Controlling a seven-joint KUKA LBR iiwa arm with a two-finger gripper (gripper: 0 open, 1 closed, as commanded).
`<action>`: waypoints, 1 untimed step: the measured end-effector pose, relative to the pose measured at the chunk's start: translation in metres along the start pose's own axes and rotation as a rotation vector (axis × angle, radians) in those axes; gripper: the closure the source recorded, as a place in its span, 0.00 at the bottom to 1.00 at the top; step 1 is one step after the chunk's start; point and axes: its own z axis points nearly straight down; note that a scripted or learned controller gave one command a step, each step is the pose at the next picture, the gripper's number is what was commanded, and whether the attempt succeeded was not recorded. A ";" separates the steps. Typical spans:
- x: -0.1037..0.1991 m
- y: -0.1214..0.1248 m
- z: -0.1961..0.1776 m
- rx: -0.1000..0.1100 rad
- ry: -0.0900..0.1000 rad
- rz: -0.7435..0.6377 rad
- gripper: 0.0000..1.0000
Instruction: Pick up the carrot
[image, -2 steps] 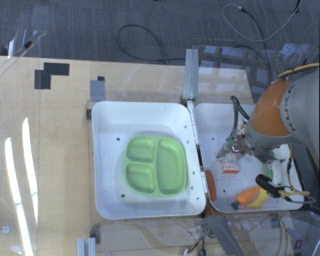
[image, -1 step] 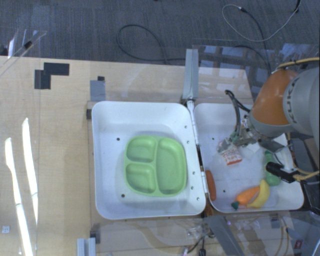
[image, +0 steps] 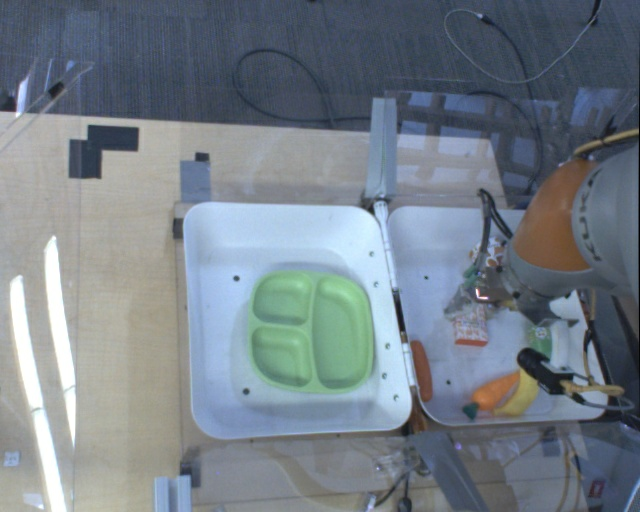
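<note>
The carrot (image: 496, 392), orange with a small green stub at its left end, lies near the front edge of the right bin (image: 430, 240). A yellow banana (image: 522, 402) touches its right side. My gripper (image: 479, 292) hangs over the middle of the right bin, up and a little left of the carrot and well apart from it. Right below the gripper lies a small white and orange packet (image: 470, 328). Nothing of the carrot is between the gripper's parts.
A reddish sausage-like piece (image: 422, 368) lies along the right bin's left wall. A small green item (image: 540, 338) sits right of the packet. The left bin (image: 210, 300) holds a green divided plate (image: 355, 375).
</note>
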 end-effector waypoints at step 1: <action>0.012 0.016 0.000 0.001 -0.002 -0.188 1.00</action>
